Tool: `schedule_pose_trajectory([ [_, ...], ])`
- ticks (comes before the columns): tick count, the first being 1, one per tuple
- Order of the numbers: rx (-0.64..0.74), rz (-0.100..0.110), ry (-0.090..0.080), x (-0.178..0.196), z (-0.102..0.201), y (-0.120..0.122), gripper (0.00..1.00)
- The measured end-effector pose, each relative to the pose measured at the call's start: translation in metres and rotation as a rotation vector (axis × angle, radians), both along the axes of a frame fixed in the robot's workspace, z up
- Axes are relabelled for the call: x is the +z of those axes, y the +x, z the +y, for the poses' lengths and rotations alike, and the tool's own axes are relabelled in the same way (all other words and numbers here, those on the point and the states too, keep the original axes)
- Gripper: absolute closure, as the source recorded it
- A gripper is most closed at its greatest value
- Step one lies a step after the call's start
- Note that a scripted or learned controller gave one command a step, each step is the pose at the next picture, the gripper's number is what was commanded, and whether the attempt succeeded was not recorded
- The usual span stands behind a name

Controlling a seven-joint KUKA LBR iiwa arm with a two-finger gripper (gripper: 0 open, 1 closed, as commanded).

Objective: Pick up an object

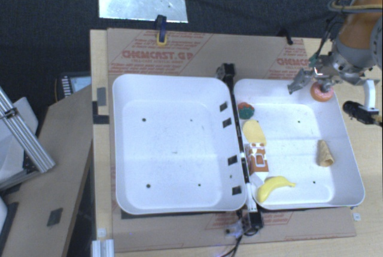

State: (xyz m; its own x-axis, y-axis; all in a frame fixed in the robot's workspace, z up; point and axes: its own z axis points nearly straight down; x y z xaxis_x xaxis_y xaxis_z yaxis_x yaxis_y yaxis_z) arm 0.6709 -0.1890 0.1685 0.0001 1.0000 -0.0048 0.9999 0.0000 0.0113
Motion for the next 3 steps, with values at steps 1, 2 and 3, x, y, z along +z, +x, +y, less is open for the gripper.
schedule_pose_trajectory([
  [1,0.003,0.008,0.004,-0.086,0.012,-0.030,0.00],
  [2,0.001,0.001,0.000,-0.004,-0.019,0.000,0.00],
  [3,0.007,0.008,0.003,-0.086,0.041,-0.042,0.00],
])
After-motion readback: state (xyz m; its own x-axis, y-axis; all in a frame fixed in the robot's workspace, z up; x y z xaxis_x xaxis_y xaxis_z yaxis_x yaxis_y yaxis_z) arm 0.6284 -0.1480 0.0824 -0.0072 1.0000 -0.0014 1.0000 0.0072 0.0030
